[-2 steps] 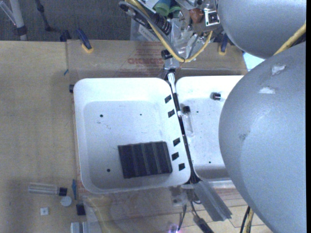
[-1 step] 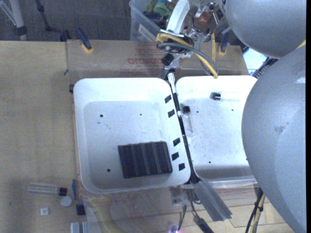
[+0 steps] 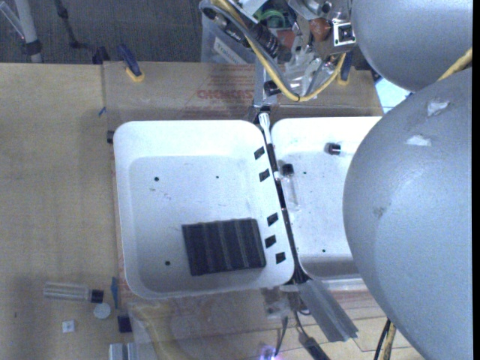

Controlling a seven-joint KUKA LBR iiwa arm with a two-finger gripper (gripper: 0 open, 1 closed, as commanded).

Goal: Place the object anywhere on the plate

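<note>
A dark ridged rectangular plate point(image 3: 223, 246) lies flat in the front part of the left bin point(image 3: 150, 145). A small dark object point(image 3: 332, 148) rests near the back of the right bin point(image 3: 315, 201). Another small dark piece point(image 3: 286, 169) sits close to the divider between the bins. My gripper point(image 3: 298, 77) hangs high over the back edge of the bins, above the divider, surrounded by cables. It is well apart from the plate and from the small object. The grey arm point(image 3: 412, 216) hides much of the right bin.
Black clips point(image 3: 268, 220) line the rim where the two bins meet. Loose small parts point(image 3: 71, 291) lie on the wooden bench at front left. A blue clamp point(image 3: 132, 66) stands at the back left. A metal bar point(image 3: 326, 310) lies in front of the right bin.
</note>
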